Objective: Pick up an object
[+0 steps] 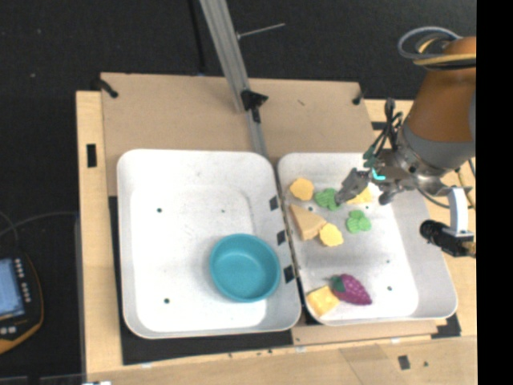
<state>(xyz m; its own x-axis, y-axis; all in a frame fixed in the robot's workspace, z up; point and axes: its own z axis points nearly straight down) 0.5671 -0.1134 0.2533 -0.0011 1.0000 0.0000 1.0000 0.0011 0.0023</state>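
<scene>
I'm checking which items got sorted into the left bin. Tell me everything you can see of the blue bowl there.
The round teal-blue bowl looks like smooth plastic, with a thick rim and a slightly darker hollow inside. It stands upright, mouth up, with nothing visible in it. It rests on the floor of the left white bin, in the near right part, close to the wall shared with the right bin. Nothing else touches it, and the gripper is away over the right bin.

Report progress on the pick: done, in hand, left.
Done: the gripper has reached into the right bin, low among the toy food near the green piece.
In hand: nothing visibly held; every piece seems to lie on the bin floor.
Left: the grasp and lift. The blue bowl sits in the left bin.
</scene>
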